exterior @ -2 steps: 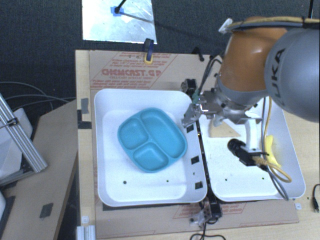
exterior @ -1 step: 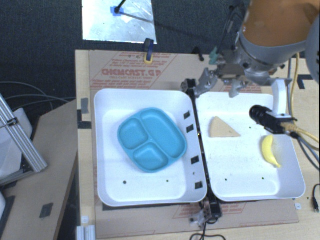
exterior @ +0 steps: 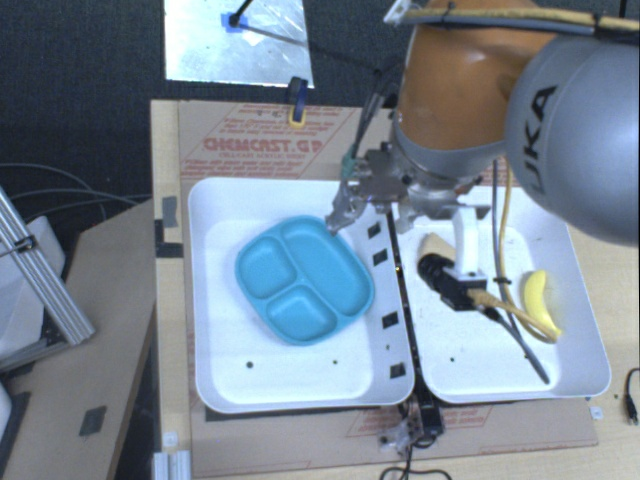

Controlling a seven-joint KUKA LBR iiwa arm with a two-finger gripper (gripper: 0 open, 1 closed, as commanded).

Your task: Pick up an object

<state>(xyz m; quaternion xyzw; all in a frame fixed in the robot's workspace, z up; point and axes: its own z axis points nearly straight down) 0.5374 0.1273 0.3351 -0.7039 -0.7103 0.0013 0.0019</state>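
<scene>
Camera view puts the gripper (exterior: 342, 208) low over the left bin (exterior: 215, 368), its tip at the far right rim of a blue divided plate (exterior: 300, 280). Whether it is released or clenched I cannot tell from this angle, and nothing can be seen gripped.

The plate lies flat on the bin floor directly below and to the near left of the gripper, taking up most of the middle of that bin. It looks like moulded plastic, so I judge it stiff, light and rather slick, and not fragile. It is too wide to span, so the only useful holds are the raised outer lip or one of the ridges between its three compartments. The lip just under the gripper is the nearest. Pinched at one edge, the plate will probably hang tilted and could slide out, so a deep bite over the rim seems wise.

A banana (exterior: 540, 303) lies well to the right of the gripper, in the right bin (exterior: 580, 368). It is soft, curved and easily bruised, and best taken across its middle.
</scene>
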